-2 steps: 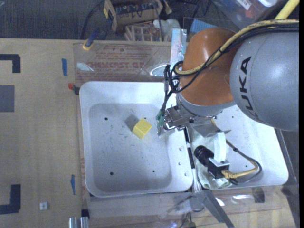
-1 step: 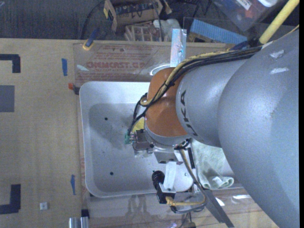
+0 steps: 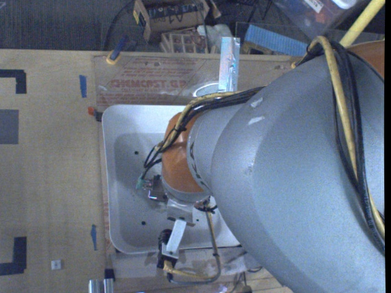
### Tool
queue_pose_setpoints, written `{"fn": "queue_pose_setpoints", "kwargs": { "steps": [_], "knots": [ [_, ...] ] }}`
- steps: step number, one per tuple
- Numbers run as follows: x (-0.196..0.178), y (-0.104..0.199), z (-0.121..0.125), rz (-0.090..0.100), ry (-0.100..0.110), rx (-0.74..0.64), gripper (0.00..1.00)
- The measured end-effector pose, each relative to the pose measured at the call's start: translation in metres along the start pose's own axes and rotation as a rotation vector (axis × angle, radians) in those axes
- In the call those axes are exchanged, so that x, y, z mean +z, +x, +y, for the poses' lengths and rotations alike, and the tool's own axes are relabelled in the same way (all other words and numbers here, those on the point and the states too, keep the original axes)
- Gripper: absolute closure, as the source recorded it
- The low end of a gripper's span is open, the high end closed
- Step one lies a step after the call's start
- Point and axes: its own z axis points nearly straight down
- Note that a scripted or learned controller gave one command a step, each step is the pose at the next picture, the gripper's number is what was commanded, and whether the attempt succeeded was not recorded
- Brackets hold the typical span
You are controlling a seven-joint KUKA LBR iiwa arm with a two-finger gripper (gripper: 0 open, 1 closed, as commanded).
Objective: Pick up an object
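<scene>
Arm (image 3: 275, 182) low over white bin (image 3: 119, 157); jaws hidden under wrist, can't tell state; pickup unconfirmed, lift still to do.

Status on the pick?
Gripper low in the white bin, grip unreadable under the wrist. No object seen held. Arm covers most of the bin.

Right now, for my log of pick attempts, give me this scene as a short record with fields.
arm: grey KUKA iiwa, reaching in from the right, covering much of the view
white bin: left part visible; two small dark specks on its floor, too small to identify
orange band: above the wrist, over the white bin
end effector: low over the bin, mostly hidden under the wrist
held object: cannot tell
bench: pale wood with blue tape marks
</scene>
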Motion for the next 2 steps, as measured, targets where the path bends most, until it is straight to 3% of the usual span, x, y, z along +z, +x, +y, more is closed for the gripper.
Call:
{"fn": "queue_pose_setpoints", "kwargs": {
  "steps": [1,2],
  "knots": [
    [-0.058,-0.073,0.012,-0.002,0.004,-0.328,1.0],
    [-0.091,-0.119,0.033,-0.003,0.003,0.107,1.0]
  ]
}}
